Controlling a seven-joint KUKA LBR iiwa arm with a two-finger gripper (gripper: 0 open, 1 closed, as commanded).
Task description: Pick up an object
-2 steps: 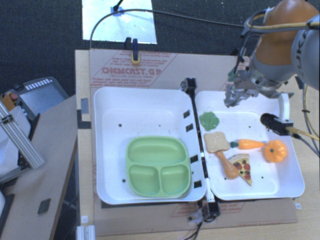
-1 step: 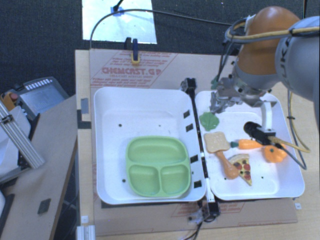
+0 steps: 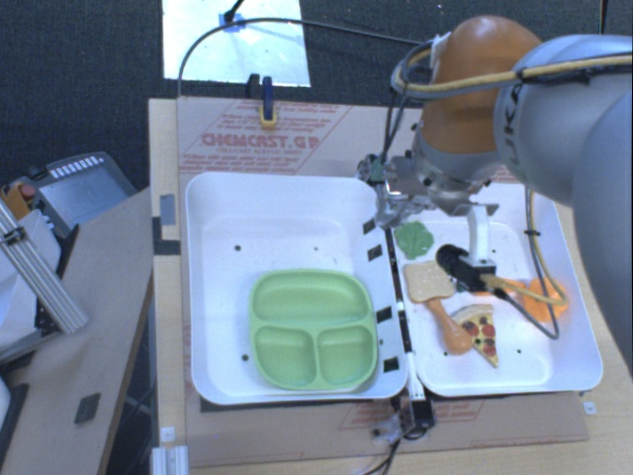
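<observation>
The right bin (image 3: 579,359) holds several toy foods. A green leafy piece (image 3: 413,237) lies near the divider, with a slice of toast (image 3: 427,282) just below it. An orange-tan spoon-like piece (image 3: 452,329) and a pizza slice (image 3: 482,332) lie toward the front. An orange piece (image 3: 544,299) rests at the right, partly behind a yellow cable. My gripper (image 3: 393,206) hangs low over the divider between the bins, just above and left of the green leafy piece. The wrist hides its tips.
In the left bin (image 3: 213,265) a green divided plate (image 3: 314,329) sits at the front right. The big grey arm with its orange band (image 3: 480,77) covers the back of the right bin. A cardboard sheet (image 3: 259,139) lies behind the bins.
</observation>
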